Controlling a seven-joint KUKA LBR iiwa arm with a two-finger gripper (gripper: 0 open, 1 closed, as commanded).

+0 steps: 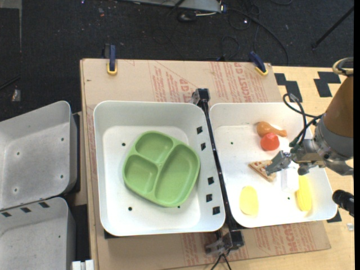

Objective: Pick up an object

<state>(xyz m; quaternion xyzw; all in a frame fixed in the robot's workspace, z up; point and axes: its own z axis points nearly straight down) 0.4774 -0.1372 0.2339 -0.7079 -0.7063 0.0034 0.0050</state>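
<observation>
Two shallow white bins are seen side by side on a counter (140,80) in the middle of the frame. The left bin (107,167) holds a green divided plate (162,167) with three sections, lying flat. The right bin (236,114) holds the loose items: an orange piece (270,129) at its upper part, a red piece (270,142) just below it, a tan wedge (262,169) near the centre, a yellow piece (248,200) at lower centre, and a second yellow piece (304,194) at lower right. The arm (340,122) enters from the right edge, and the gripper (279,163) is placed low over the right bin, just beside the wedge. Whether the fingers are apart or together cannot be told, and nothing is seen held. The wedge is judged the likely target, being nearest. For a good pick, the gripper should be centred over the wedge, aligned across its narrow width, and lowered straight, so that the red piece close above is not nudged and the wedge is not pushed flat along the bin floor.
</observation>
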